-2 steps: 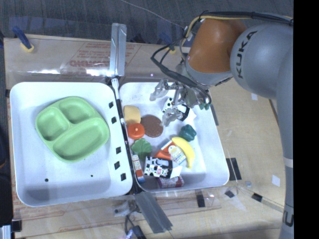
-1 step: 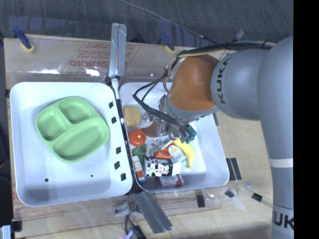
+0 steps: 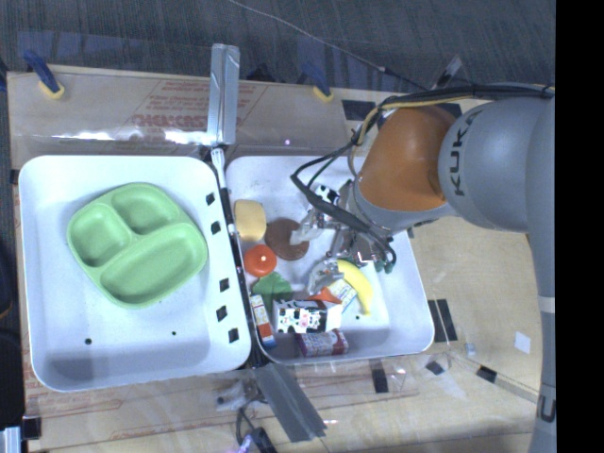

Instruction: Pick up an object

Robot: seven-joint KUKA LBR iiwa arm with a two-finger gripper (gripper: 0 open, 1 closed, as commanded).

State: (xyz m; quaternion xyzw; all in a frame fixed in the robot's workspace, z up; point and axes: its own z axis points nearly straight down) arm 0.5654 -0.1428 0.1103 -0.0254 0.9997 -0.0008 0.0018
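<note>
Since the toys crowd together: a neighbour may snag.
Gripper: low in the right bin; fingers' state I cannot tell.
Banana: just beside it, touching other toys.

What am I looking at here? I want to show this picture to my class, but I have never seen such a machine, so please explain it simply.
This is one camera fixed above a workbench, looking down at a slant. The big grey machine with the orange band is a robot arm reaching in from the right; its job is to pick up an object. At its end sits a gripper with two fingers, low over the right bin. Whether it holds anything cannot be told from here. Two shallow white bins stand side by side. The left bin holds a green divided plate. The right bin holds a jumble of small things, among them a toy banana, a brown round piece, a pale yellow block and a black-and-white patterned box.
</note>
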